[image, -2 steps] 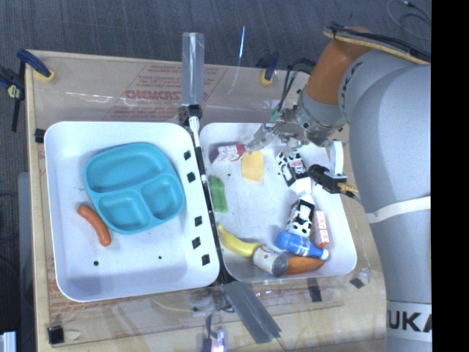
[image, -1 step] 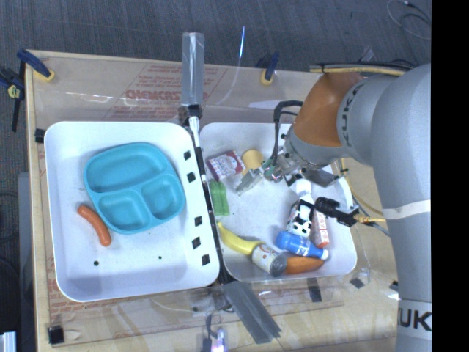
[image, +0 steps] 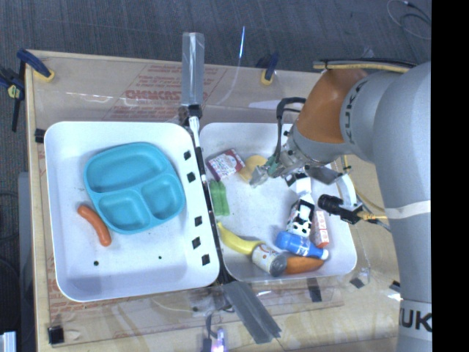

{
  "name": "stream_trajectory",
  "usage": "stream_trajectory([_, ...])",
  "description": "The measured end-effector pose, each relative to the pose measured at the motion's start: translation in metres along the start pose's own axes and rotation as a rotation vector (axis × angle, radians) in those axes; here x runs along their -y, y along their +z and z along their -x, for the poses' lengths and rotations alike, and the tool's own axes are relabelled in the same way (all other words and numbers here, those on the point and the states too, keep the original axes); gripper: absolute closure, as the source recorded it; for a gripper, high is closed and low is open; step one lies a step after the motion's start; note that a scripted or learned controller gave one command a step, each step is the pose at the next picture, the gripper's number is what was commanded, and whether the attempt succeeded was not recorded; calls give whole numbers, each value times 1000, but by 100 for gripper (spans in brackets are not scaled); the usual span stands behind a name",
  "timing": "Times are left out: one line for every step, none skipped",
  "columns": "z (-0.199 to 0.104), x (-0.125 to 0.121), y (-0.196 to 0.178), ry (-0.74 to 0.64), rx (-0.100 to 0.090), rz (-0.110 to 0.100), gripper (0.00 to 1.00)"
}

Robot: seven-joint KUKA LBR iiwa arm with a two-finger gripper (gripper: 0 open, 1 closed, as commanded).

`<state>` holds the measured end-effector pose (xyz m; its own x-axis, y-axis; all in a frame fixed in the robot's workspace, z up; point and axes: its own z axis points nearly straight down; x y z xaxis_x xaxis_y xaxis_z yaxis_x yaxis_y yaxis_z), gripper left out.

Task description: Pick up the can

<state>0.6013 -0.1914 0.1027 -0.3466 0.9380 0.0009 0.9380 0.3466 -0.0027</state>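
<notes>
Both bins (image: 66, 270) look like smooth white plastic with a soft sheen, and the blue tray (image: 134, 185) is matt plastic. The can (image: 271, 260) has a dull metal end – the worktop (image: 95, 79) looks like pale wood under a glossy clear sheet, and the arm (image: 399, 138) is satin grey.

The arm (image: 388, 123) is running out past the picture's edge at 3 and 5 o'clock, and its wrist is covering the right bin's (image: 234, 134) rim at 1 o'clock. The gripper (image: 265, 170) is blurring, so its fingers are not reading clearly. The carrot (image: 302, 265) is lying half under the bottle (image: 299, 245). The banana's (image: 236, 240) end is hiding behind the can (image: 270, 259).
</notes>
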Motion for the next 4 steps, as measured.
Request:
stream_trajectory([-24,48,-101,292,1,2,100])
stream_trajectory([-36,49,-125,427,2,3,100])
stream_trajectory([-58,-13,-150,547,0,0,100])
stream_trajectory([-74,-23,-131,583,-1,-3,100])
